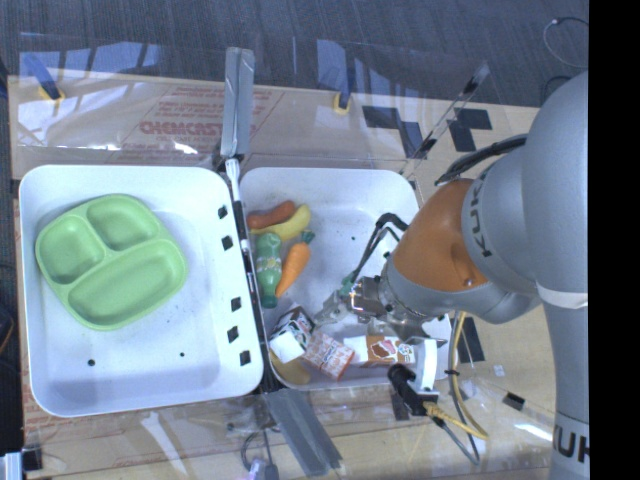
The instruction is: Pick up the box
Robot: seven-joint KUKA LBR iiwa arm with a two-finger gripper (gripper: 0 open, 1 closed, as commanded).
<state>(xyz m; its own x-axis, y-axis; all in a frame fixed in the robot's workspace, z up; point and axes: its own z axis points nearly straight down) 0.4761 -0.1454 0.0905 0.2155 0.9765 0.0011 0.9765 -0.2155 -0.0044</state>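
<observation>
Bins sat side by side: the left bin held a green divided plate with 3 compartments, and the right bin held a carrot, a banana and a green bottle. The box lay at that bin's near edge, beside a small carton. The gripper hung low just above the box, its state impossible to tell.
</observation>
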